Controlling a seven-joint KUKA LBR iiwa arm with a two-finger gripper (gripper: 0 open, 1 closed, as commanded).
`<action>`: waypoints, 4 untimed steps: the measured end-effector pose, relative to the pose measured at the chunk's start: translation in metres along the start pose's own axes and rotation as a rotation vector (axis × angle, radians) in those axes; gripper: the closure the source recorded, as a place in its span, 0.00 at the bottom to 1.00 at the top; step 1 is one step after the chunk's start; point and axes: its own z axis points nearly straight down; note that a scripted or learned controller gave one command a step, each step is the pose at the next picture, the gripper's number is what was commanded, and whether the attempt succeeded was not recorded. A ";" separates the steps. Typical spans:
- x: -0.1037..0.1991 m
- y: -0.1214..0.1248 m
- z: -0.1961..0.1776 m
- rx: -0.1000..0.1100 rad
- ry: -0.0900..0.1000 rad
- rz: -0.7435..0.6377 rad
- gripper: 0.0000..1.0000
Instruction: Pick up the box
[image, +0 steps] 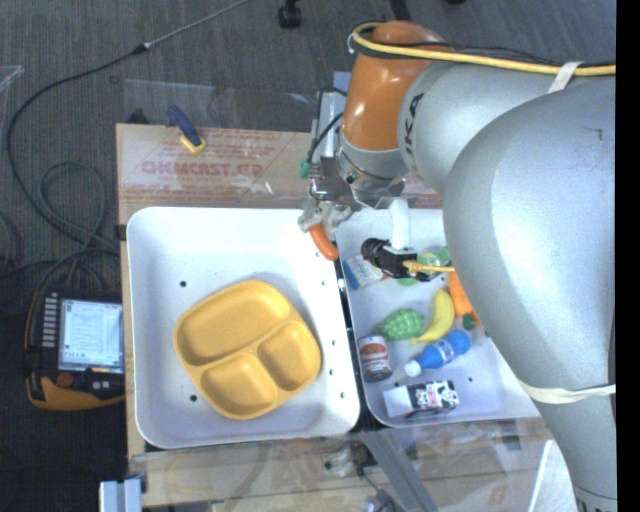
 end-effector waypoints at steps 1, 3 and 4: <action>-0.052 0.000 -0.031 -0.002 -0.002 -0.117 1.00; -0.052 -0.078 -0.028 0.000 0.000 -0.212 1.00; -0.043 -0.024 -0.022 -0.001 0.002 -0.242 1.00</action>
